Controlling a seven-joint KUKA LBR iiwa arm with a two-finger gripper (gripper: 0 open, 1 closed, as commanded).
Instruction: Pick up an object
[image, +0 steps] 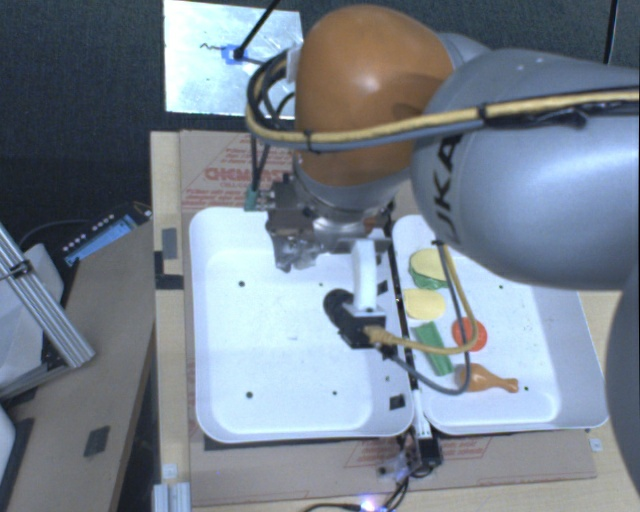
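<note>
My gripper (297, 252) hangs over the far part of the left bin (250, 340), close to the wall it shares with the right bin (560, 400). The grey arm and its orange band cover the gripper from above. In the right bin, near the shared wall, lie a yellow piece (428, 265), a yellow-green piece (425, 303), a green stick (433, 347), a red round piece (470, 335) and a tan drumstick-shaped piece (487, 379). I see nothing held at the gripper.
The bins rest on a cardboard sheet (215, 170) on the bench. A metal rail (45, 310) and a blue-marked device (100, 235) lie off to the left. The arm hides the far side of the right bin.
</note>
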